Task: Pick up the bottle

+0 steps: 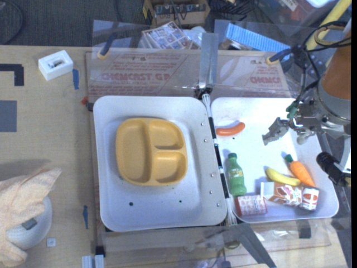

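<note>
The green bottle (235,175) with a green cap lies in the right bin (254,110), close to its left wall, cap pointing to the back. My gripper (289,134) hovers over the right half of that bin, to the right of the bottle and further back, well apart from it. Its fingers (273,132) stand open with nothing between them.
In the right bin lie an orange sausage (230,129), a banana (281,177), a carrot (301,172), a red can (251,205) and a red-and-white packet (291,195). The can sits just in front of the bottle. A yellow divided plate (150,151) rests in the left bin (111,205).
</note>
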`<state>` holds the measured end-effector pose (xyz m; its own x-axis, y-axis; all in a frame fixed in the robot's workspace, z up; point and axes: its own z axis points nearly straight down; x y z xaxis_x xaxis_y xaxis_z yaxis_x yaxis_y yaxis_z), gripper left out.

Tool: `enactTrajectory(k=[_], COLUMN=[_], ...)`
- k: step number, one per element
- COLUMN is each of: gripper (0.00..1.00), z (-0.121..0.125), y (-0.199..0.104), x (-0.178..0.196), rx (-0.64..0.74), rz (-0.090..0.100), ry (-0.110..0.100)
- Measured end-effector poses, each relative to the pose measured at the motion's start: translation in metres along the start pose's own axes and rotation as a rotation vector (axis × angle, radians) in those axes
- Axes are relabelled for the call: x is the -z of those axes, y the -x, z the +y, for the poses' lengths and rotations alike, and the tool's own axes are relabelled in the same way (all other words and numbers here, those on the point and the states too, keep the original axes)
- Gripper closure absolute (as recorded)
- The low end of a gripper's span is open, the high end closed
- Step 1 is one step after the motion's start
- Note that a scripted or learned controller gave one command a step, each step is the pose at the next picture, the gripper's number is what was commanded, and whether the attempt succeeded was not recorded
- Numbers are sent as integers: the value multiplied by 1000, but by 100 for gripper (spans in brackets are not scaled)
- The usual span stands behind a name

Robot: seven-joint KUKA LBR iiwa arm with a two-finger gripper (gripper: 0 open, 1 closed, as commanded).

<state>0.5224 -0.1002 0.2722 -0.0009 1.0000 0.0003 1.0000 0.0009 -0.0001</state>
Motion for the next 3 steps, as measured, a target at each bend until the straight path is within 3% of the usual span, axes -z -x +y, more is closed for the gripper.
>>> enactTrajectory(k=[1, 2, 3], gripper=[0, 0, 100], z=[-18, -29, -27], y=[-55, 6, 6], x=[-88, -184, -173], rx=[-24, 152, 151], rz=[0, -1, -1], ry=[-1, 7, 14])
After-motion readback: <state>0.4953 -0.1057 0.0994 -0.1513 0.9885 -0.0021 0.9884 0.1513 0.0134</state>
